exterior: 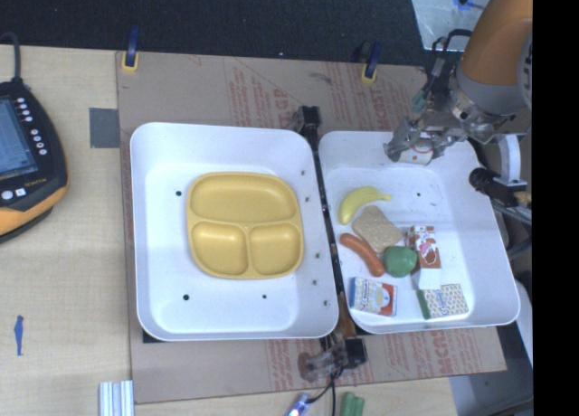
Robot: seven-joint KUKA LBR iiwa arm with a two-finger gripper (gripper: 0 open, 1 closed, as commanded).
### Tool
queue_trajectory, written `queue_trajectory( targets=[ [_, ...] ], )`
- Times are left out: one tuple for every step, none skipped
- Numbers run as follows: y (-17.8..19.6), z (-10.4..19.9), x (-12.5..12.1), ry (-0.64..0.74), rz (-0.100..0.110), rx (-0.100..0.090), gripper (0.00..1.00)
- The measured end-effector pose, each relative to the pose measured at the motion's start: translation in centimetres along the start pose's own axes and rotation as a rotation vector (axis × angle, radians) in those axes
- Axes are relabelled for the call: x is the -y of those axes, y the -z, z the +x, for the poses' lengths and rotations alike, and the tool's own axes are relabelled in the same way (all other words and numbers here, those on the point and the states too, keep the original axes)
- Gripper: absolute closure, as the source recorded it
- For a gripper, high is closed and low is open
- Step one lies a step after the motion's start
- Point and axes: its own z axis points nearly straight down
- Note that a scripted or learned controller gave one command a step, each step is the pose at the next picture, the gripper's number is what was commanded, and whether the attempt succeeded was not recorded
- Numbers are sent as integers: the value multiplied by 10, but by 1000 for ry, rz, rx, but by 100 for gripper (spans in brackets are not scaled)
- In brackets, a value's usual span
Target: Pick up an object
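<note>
The right bin (479, 224) holds a yellow banana (361, 202), a brown bread slice (376, 227), an orange-red sausage (362, 254), a green round piece (400, 261), a small red-and-white carton (425, 246), a blue-and-red packet (372, 297) and a green-and-white box (442, 301). My gripper (412, 147) hangs over the bin's far edge, above and to the right of the banana. Nothing shows between its fingers.
The left bin (163, 306) carries a yellow divided tray (244, 224). An orange-and-black pendant (23, 161) lies at the bench's left edge. Clamps (131, 52) pin the cardboard sheet at the back. The arm (493, 43) fills the upper right.
</note>
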Motion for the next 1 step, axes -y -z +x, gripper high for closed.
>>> queue_trajectory(
  targets=[
    [34,57,10,0,1,0,100]
  ],
)
